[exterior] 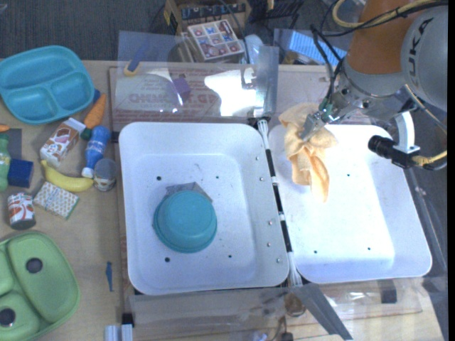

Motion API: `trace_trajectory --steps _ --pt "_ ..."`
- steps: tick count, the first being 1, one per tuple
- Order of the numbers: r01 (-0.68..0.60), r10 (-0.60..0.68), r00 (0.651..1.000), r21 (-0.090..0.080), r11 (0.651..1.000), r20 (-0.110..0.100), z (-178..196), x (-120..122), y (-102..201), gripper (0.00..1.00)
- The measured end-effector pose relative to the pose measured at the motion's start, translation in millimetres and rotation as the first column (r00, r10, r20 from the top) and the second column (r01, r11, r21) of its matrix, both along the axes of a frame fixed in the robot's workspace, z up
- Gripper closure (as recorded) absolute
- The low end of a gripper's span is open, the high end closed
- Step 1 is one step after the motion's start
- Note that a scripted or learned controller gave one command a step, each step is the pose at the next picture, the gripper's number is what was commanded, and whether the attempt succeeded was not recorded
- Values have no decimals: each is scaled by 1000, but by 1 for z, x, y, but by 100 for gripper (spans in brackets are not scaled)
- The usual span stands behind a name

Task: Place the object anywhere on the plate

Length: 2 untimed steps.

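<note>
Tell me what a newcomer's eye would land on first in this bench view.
First, the arm with its orange band, reaching in from the right, its gripper down in a crumpled yellow cloth at the far left corner of the right bin. Next, the teal bowl sitting upside down in the middle of the left bin. Then the toy clutter on the bench to the left, with a blue divided plate at the far corner.

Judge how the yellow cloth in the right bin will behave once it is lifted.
The yellow cloth lies crumpled and folded, so it is probably floppy and will drape and sag below the hand. It looks thin, so likely light. A trailing corner may drag on the right bin.
</note>
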<state>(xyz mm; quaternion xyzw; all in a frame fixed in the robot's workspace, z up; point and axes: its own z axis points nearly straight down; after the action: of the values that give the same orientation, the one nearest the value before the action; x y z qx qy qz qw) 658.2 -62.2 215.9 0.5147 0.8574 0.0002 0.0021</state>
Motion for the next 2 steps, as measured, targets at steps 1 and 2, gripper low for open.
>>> trace_trajectory --steps 1,2 --pt "-390 390 921 0 921 -1 -27 -16 68 100" --pt "-477 477 879 2 879 -1 -30 -111 118 100"
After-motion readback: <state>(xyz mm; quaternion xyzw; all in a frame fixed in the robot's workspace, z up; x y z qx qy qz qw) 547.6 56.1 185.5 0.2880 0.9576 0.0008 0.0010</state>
